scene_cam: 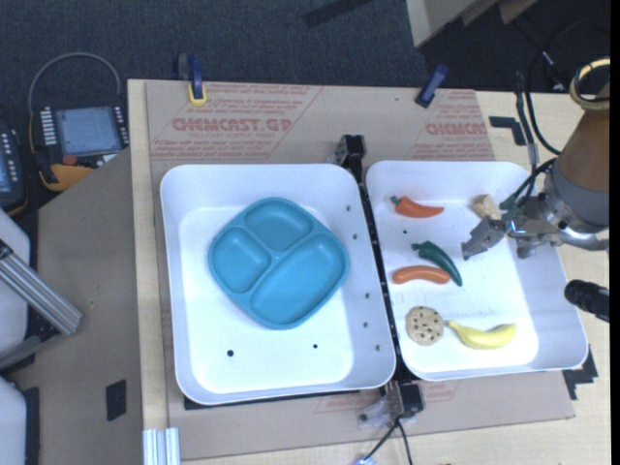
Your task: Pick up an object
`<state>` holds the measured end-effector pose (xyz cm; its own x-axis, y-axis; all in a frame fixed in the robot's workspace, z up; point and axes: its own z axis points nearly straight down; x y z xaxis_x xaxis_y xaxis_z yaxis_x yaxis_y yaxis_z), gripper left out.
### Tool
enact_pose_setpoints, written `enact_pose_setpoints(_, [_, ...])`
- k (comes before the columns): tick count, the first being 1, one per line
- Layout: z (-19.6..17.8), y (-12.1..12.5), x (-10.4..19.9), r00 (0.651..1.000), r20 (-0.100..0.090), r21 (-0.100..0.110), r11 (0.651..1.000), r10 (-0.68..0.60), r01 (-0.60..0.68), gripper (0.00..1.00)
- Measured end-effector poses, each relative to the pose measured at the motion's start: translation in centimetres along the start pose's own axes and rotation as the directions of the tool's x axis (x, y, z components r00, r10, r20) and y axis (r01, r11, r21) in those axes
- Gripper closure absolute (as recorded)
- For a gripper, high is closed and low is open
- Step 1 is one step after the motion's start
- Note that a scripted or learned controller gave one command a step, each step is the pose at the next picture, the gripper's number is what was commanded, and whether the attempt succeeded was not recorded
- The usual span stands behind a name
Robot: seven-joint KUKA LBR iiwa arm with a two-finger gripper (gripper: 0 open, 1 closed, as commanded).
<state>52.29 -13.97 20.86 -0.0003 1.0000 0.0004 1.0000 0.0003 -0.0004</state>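
my gripper (496,235) hangs spread and holding nothing over the right bin (547,349). nearest is the green pepper (437,258), just left of it: likely light, hard, slippery plastic, best pinched across its thick middle.

I am wearing an orange band above my grey wrist; black cables (531,114) are trailing behind my arm (591,168).
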Motion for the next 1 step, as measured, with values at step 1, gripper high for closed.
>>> enact_pose_setpoints(1, [6.24,-0.27,0.65,1.000,-0.003,0.008,1.000,0.001,-0.001,0.00])
